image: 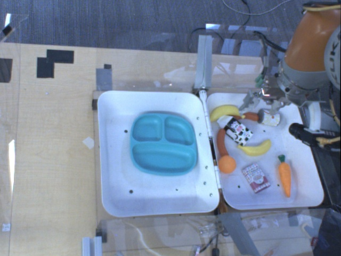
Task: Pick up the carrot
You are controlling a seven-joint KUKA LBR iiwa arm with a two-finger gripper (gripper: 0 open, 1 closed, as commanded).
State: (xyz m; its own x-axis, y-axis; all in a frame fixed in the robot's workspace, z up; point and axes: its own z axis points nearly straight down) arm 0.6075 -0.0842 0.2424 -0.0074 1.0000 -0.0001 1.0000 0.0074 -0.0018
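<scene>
The small orange carrot with a green top (285, 178) lies near the right-hand bin's front right corner, tip pointing toward the front rim, well apart from the gripper and touching nothing else you can see.

Start at the tool: the two-finger gripper (262, 101) hangs over the back of the shallow white right-hand bin (311, 199), its metal fingers (249, 99) splayed apart with nothing between them. You see the grey arm with its orange band (314, 31) cut off at the top right edge, so its upper part is out of your sight. Just under the gripper a small white block (270, 119) and a short orange-red piece (250, 116) sit partly covered by the fingers; you cannot tell what they are.

Count outward in that bin: two yellow bananas, one (225, 111) near the back left corner and one (254, 148) in the middle; one black-and-white spotted box (238, 132) between them; one long red sausage-shaped piece (221, 141) along the left wall; one round orange fruit (227, 165) just in front of it; one small red-and-white packet (256, 176) left of the carrot.

The shallow white left-hand bin (114, 196) holds one light blue plastic tray with three compartments (163, 143), and the compartments hold nothing.
</scene>
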